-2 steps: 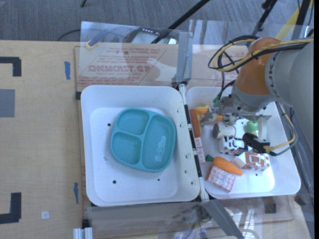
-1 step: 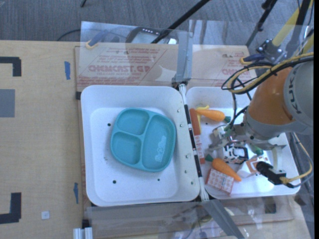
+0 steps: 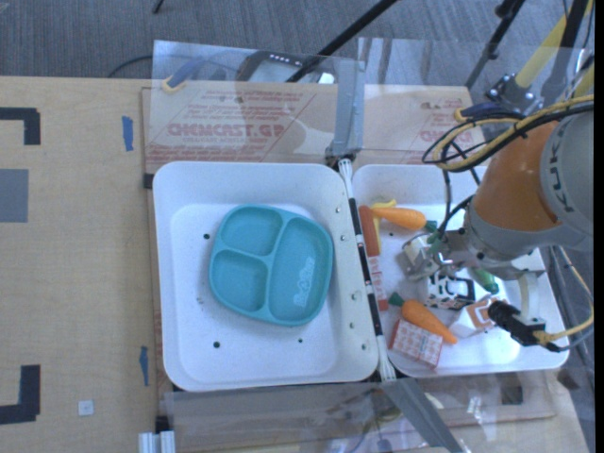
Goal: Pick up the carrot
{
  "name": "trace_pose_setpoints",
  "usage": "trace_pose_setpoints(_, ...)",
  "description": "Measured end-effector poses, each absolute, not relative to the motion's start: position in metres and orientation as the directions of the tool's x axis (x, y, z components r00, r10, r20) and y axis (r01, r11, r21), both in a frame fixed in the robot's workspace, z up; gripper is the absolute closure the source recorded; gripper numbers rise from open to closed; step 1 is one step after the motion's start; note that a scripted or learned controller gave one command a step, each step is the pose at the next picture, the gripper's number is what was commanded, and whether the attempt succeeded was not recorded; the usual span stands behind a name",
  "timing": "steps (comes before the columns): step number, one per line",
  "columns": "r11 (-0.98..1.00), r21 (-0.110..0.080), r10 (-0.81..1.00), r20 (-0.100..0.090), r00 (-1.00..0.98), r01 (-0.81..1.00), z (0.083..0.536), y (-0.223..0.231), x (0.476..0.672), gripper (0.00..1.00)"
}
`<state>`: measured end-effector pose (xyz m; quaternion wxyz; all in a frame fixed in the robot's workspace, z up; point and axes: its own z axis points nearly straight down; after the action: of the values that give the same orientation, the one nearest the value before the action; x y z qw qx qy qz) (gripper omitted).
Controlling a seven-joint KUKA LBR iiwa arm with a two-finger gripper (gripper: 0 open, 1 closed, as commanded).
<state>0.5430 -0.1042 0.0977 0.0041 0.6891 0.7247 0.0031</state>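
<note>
Carrot (image 3: 429, 320) near gripper (image 3: 436, 270), partly hidden toys.

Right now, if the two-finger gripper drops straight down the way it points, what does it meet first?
Probably the black-and-white toy just below the two-finger gripper, not the orange carrot with the green tip, which lies slightly nearer the camera. Depth is unclear.

Teal divided plate (image 3: 272, 264) in left white bin (image 3: 179, 253); beige bench (image 3: 71, 253).
</note>
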Motion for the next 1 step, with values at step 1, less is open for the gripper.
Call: trace_pose_setpoints(1,0.051,0.01,0.999,-0.002,-0.051,0.999,0.0977,-0.1042,0.543,0.0)
